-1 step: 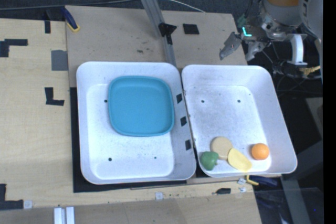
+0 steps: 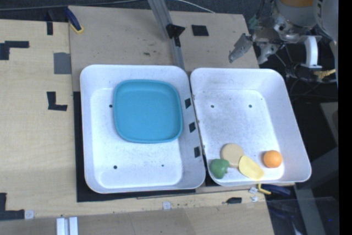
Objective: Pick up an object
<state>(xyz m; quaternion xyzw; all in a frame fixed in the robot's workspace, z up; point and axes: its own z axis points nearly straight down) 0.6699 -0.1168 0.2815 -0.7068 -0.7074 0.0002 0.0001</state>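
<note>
End effector point(image 2: 254, 48) hangs above the right bin's point(image 2: 275, 85) far edge, fingers spread, empty. Orange ball point(image 2: 271, 159) looks light, smooth; grip across its middle.

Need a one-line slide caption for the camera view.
KUKA arm's gripper poised above the right bin, where four small objects cluster at the near edge; blue plate in the left bin.

Matt blue plastic plate point(image 2: 147, 110) (smooth) in speckled white bin point(image 2: 99, 162).

Grey arm point(image 2: 324, 3); orange band above wrist; grey metal gripper point(image 2: 254, 52).
</note>
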